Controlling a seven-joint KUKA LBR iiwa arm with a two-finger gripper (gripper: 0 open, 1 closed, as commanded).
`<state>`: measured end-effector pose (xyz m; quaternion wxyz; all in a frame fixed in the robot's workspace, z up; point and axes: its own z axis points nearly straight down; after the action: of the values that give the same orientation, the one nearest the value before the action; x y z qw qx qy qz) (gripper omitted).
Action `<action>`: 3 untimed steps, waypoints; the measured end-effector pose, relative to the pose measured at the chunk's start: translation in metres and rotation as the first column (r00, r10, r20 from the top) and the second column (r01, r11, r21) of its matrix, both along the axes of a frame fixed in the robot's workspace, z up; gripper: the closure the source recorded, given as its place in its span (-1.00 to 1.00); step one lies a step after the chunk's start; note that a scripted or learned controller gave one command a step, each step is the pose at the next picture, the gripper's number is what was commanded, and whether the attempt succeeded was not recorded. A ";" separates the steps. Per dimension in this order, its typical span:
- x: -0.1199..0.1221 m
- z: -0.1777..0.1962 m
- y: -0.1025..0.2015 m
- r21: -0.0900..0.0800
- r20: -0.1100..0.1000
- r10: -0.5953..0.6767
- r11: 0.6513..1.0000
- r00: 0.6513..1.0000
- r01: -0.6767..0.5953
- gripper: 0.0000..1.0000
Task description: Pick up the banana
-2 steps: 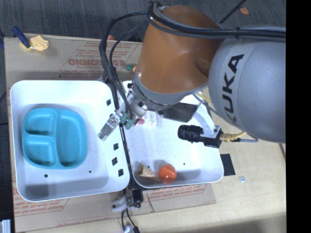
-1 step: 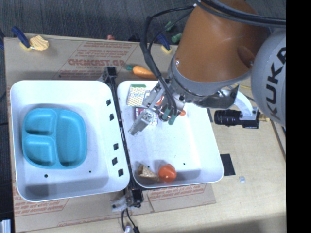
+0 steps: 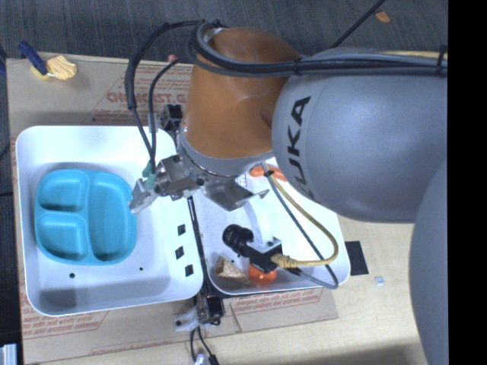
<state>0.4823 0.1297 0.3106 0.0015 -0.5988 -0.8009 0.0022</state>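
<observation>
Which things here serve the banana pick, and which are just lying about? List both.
Job: gripper, over the right side of the left bin.
Lying about: blue divided tray in the left bin; tan piece and orange-red piece in the right bin; yellow-and-blue thing outside the bins.

Cannot see most of the right bin [image 3: 300,242], covered by the arm [image 3: 358,128]. Cannot identify a tan piece [image 3: 227,271] and an orange piece [image 3: 263,276], half hidden under the wrist.
</observation>
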 end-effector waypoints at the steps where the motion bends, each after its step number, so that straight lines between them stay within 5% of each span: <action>1: 0.000 0.010 0.000 -0.001 -0.002 0.006 1.000 1.000 -0.006 1.00; 2: -0.006 0.174 -0.049 0.000 0.009 0.248 0.969 0.969 -0.248 1.00; 3: -0.006 0.010 -0.023 0.000 0.004 0.156 0.988 0.988 -0.156 1.00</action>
<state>0.4761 0.1070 0.3205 -0.0001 -0.5345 -0.8452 0.0008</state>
